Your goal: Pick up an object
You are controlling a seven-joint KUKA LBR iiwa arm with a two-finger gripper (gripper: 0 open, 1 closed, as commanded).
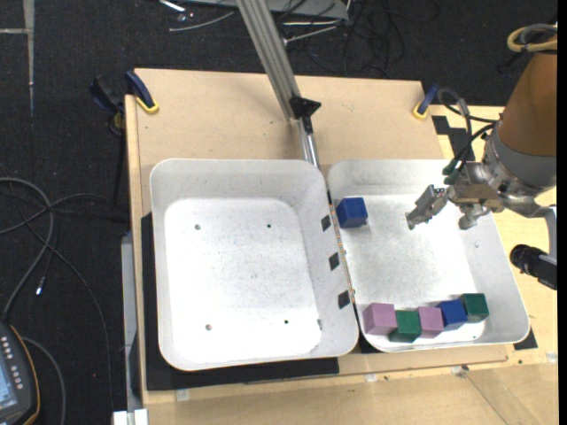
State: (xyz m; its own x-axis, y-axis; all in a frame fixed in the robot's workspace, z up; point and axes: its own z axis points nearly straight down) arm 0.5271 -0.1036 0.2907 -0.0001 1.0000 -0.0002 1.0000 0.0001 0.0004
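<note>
A blue cube (352, 212) lies alone near the far left corner of the right bin (416, 264). Along that bin's near wall runs a row of cubes: pink (380, 317), green (407, 324), pink (431, 319), blue (454, 312) and green (475, 305). My gripper (446, 213) hovers over the far right part of this bin, well to the right of the lone blue cube. It is open, and nothing sits between its fingers (424, 209).
The left bin (168, 237) lies beside the right one, joined along a shared rim with black clips (335, 259). A metal pole (275, 51) slants in from the far side to the bins' junction. Clamps (142, 91) hold the wooden bench's far corners.
</note>
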